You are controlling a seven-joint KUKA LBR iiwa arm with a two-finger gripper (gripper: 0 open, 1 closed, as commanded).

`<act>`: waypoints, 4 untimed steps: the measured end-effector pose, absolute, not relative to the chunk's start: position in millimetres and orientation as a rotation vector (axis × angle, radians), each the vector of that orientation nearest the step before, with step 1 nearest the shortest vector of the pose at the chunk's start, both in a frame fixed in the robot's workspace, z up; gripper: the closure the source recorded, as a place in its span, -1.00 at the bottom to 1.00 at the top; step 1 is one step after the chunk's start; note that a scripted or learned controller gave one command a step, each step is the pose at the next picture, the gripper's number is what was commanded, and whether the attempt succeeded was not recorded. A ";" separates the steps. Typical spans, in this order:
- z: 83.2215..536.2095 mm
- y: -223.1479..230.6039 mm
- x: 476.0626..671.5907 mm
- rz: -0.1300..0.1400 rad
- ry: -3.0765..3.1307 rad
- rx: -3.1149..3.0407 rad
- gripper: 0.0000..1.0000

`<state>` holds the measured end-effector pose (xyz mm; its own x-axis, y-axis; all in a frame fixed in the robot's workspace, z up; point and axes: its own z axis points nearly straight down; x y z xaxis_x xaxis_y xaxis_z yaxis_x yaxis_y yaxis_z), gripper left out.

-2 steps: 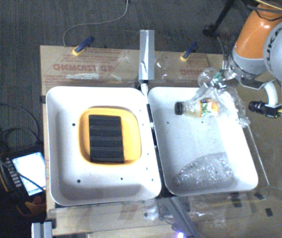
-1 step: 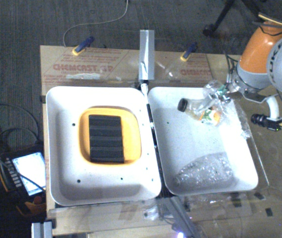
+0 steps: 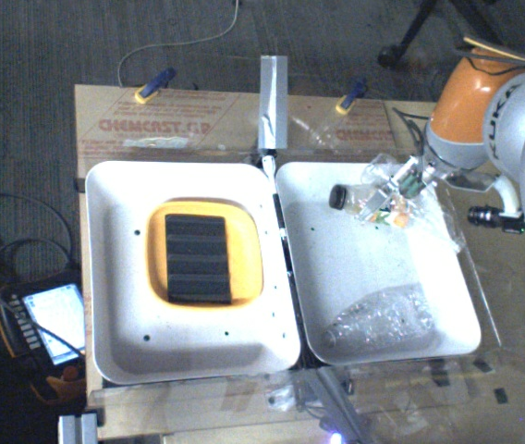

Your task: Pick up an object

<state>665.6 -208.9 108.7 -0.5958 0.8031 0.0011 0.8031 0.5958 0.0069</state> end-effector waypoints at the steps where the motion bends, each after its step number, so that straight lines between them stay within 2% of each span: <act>1: 106.2 -213.9 674.5 0.017 2.850 1.359 -1.00; 2: 105.5 -214.0 673.9 0.017 2.886 1.268 -1.00; 3: 114.6 -212.5 673.5 0.015 2.892 1.266 1.00; 4: 181.9 -171.9 666.4 0.004 2.836 1.346 1.00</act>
